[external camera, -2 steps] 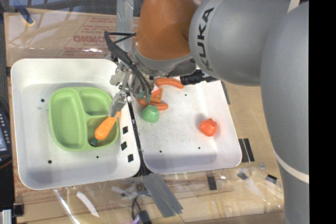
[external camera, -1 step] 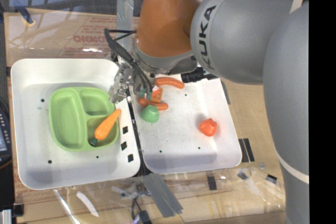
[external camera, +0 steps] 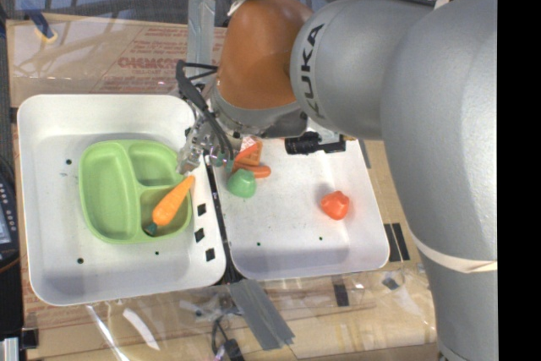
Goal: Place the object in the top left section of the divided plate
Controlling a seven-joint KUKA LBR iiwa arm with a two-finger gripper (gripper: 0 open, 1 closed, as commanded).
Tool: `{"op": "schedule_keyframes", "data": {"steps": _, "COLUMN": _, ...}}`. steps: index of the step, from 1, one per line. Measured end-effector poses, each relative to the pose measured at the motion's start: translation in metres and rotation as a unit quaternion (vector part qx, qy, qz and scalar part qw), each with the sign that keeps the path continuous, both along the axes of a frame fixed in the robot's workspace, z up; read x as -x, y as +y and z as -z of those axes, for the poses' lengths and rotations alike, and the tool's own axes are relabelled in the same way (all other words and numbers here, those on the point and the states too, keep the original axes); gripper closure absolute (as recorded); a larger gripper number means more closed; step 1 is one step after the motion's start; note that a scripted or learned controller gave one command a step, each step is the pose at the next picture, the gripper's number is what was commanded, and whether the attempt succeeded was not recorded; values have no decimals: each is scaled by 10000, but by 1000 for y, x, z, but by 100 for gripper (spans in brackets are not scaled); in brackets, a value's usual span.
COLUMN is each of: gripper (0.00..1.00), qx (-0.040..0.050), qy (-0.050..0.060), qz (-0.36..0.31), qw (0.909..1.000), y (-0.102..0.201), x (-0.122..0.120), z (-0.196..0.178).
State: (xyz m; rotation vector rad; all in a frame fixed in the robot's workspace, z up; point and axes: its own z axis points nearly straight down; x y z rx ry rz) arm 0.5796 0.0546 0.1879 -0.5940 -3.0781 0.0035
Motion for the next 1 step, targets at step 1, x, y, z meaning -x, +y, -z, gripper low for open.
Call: {"op": "schedule_keyframes", "data": {"steps": 1, "gripper": 100, "qx": 8, "qy": 7, "qz": 830, "qw": 9965, "y": 32, "x": 18, "z": 0}}
